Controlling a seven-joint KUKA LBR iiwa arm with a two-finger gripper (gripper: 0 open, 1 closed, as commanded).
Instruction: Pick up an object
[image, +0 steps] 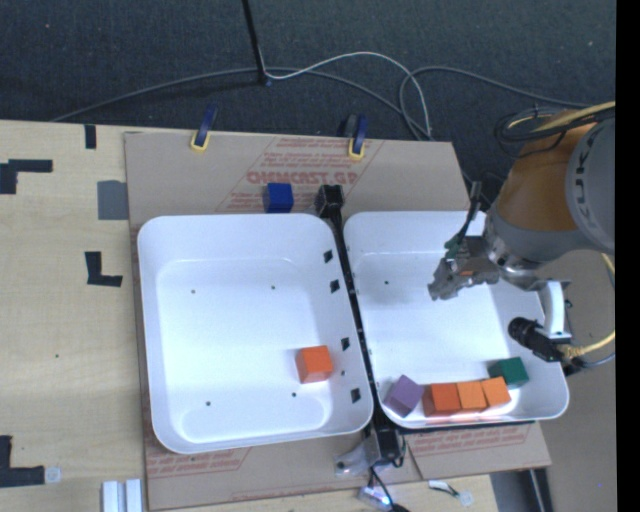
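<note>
Two shallow white plastic bins are seen side by side, left bin (170, 300) and right bin (400, 235), glossy with rounded corners. Five blocks get counted in the right bin, all bunched along its near edge: one purple block (403, 395), three orange cubes (466, 397) lined up touching, and one green block (511, 372) just behind the row's right end. One more orange block (314, 363) is sat alone in the left bin. One small blue block (279, 196) is parked on cardboard behind the left bin. The gripper (447, 283) is hung over the right bin's middle, nothing seen gripped.
</note>
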